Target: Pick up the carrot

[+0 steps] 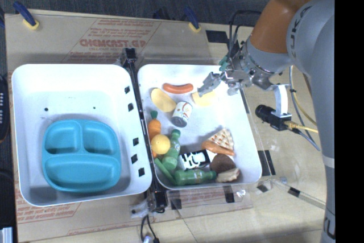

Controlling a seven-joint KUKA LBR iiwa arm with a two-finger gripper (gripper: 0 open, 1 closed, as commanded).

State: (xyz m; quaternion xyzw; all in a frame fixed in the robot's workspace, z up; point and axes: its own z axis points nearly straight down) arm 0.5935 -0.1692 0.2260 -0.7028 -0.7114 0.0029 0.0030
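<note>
Camera view looks down on two white bins: the left bin (28, 122) bears a blue divided tray (82, 155), and the right bin (244, 122) is crowded with toy food. Against its left wall lies the carrot (153, 126), its long axis running roughly along that wall, leafy end toward the far side as best I can tell (the tip is small and blurred). A yellow lemon (161, 144) touches its near end, with green vegetables (187, 175) beyond that. A pale potato-like piece (162, 100) sits just above it, a small can (181, 113) to its right, and a sausage (177, 88) farther back. A waffle wedge (222, 139) and a brown piece (222, 163) lie well apart. The gripper (211, 83) hangs over the bin's far right part, fingers spread apart, nothing between them.
</note>
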